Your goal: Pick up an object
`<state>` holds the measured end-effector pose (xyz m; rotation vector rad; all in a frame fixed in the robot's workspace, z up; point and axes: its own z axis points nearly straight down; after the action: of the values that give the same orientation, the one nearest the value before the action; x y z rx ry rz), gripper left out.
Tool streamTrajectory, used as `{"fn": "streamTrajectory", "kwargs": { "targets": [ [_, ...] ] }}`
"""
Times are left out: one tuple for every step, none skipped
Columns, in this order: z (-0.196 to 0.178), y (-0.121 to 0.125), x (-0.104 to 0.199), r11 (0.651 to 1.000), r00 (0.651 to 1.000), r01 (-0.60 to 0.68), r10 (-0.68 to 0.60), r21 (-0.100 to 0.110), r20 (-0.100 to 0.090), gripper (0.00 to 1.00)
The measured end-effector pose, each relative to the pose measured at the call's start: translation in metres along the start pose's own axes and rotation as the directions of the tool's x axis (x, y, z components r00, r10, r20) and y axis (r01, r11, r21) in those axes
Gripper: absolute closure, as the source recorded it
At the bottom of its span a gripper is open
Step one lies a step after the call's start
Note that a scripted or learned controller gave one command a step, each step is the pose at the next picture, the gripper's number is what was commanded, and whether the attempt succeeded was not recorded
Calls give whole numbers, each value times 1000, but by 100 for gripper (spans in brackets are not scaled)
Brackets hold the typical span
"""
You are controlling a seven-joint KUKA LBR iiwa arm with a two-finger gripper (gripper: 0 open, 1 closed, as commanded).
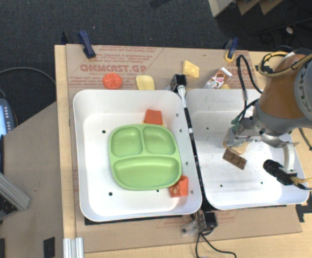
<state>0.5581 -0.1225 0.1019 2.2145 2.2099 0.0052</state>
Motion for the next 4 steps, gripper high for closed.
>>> {"fn": "streamTrajectory", "kwargs": {
  "targets": [
    [1, 0, 0, 1000, 1000, 0, 0, 2, -1, 0],
    [18, -56, -30, 1000, 1000, -3, 3, 19, -8, 0],
    [-42, 4, 22, 1000, 1000, 10, -10, 1, -7, 0],
    [19, -9, -15, 1000, 1000, -1, 2, 16, -7, 0]
  ]
}}
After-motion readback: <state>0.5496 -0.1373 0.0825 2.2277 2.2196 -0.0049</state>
